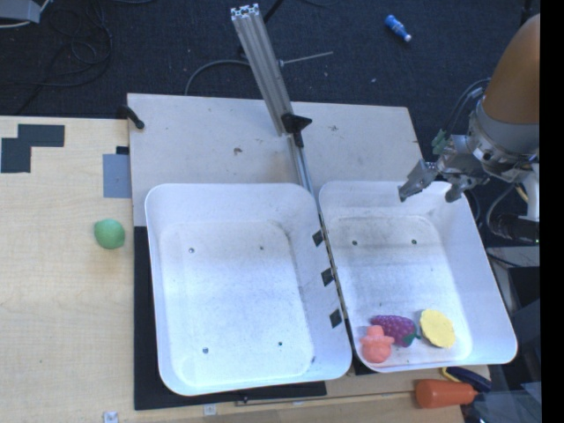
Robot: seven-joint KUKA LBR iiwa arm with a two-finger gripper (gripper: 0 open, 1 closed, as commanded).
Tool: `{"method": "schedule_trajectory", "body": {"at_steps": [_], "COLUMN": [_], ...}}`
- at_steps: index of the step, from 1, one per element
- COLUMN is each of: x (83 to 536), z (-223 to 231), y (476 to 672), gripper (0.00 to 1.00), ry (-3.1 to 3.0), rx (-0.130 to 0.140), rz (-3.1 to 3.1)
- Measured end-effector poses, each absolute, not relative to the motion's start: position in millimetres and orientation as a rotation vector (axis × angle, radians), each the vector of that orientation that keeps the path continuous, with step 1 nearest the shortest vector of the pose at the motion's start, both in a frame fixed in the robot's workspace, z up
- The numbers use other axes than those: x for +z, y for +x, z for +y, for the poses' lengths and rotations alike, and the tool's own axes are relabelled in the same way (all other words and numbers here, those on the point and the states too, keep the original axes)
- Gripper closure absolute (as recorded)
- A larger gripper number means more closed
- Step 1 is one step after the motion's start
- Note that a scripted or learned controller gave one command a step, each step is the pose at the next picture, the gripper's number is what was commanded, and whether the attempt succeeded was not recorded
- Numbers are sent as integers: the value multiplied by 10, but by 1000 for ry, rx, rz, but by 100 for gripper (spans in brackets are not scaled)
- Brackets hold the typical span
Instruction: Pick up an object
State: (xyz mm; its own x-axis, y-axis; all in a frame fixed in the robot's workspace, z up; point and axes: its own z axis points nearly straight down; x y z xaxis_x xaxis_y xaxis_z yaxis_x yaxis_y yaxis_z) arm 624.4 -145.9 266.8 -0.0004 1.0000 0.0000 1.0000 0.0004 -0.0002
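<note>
Three small toys lie at the near end of the right bin: an orange-pink piece, a purple grape bunch and a yellow round piece. My gripper hangs above the bin's far right corner, well away from the toys. Its two dark fingers are spread apart with nothing between them.
The left bin sits beside the right one. A green ball rests on the wooden bench at the left. An orange object lies just outside the right bin's near edge. A metal rail slants across the back board.
</note>
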Motion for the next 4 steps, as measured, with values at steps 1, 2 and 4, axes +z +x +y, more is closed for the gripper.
{"method": "schedule_trajectory", "body": {"at_steps": [1, 2, 4], "x": [2205, 1601, 1099], "z": [-1404, -1327, -1338], "y": [6176, 6190, 6190], "gripper": [0, 0, 100], "ry": [-2218, -2217, -2222], "rx": [4, 5, 0], "rz": [-2220, -2219, -2220]}}
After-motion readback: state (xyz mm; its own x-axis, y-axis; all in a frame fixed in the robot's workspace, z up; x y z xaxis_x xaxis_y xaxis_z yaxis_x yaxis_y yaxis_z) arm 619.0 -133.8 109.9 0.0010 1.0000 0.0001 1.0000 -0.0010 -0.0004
